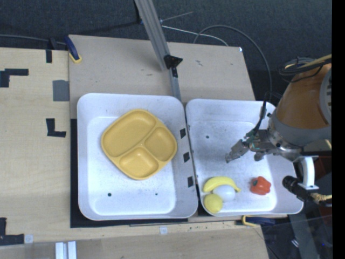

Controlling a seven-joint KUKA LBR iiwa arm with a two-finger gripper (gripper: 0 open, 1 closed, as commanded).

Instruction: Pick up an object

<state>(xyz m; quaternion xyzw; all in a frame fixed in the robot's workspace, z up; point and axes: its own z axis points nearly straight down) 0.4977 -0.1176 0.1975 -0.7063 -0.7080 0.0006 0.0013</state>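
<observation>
camera view first, reading from the left: you have the left bin (89,198) carrying a yellow divided plate (139,143), three compartments, lying flat and turned a little askew. nothing there is near the arm, so leave it out of your worries

moving right, the right bin (215,117) holds the likely targets, all bunched along its near edge: a yellow banana (220,183) curved over a white egg-like ball (226,193), with a yellow lemon (213,203) just beside them at the corner, and a red pepper (260,185) a bit apart to the right

the gripper (235,154) hangs over the bare middle of that bin, away from all four; its dark fingers point left and down, and you can't tell from this angle whether they're apart or together, though nothing sits between them

what could bite you: the banana, ball and lemon touch or nearly touch, so a descent there may pinch two at once or push one into the bin wall. the lemon and ball look round and smooth, likely to roll off the fingertips. the pepper stands clear of the rest, small, glossy and lumpy, probably your safer pick, though it sits close to the bin's near rim and under the wrist
</observation>
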